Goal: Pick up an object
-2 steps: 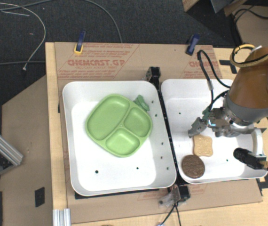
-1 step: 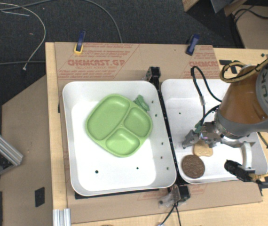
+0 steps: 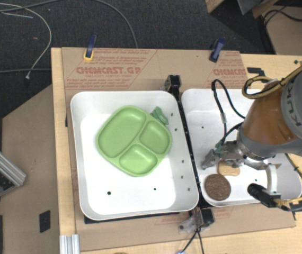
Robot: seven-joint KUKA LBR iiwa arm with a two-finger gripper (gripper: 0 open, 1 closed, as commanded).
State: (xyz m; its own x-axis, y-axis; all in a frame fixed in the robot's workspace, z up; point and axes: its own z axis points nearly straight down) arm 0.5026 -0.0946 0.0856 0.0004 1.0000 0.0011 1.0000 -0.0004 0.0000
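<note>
Bins dominated the bench: the left bin point(image 3: 87, 194) at frame centre held a green divided plate point(image 3: 134, 140), with a small green piece point(image 3: 160, 115) at the plate's upper right edge. The right bin point(image 3: 204, 107) lay under the arm point(image 3: 278, 120), which reached in from the right. Its gripper point(image 3: 221, 153) sat low just above a tan object point(image 3: 228, 169) and a brown disc point(image 3: 217, 187). Whether it gripped anything could not be told. Judging by this, nothing was lifted yet; grasping and raising remained.
</note>
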